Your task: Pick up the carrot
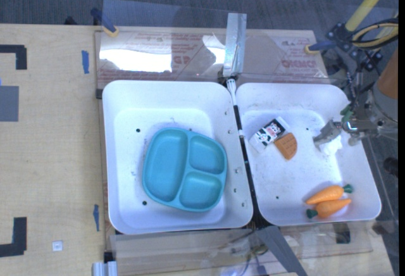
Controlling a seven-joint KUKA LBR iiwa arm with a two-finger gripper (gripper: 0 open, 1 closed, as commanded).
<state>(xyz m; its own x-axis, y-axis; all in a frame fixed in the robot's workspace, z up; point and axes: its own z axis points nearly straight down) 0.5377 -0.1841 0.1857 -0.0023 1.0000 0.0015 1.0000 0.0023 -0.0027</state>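
Two orange carrots with green tops lie side by side in the front right corner of the right bin (278, 199). The upper carrot (325, 194) points its green end right, and the lower carrot (330, 207) points its green end left. My gripper (330, 134) hangs over the right side of the same bin, well behind the carrots and apart from them. Nothing shows in its grasp.
A small black-and-white carton (269, 133) and a brown wedge-shaped piece (286, 145) lie in the middle of the right bin. A blue divided plate (185, 169) sits in the left bin (120, 110). Cables and the arm crowd the right edge.
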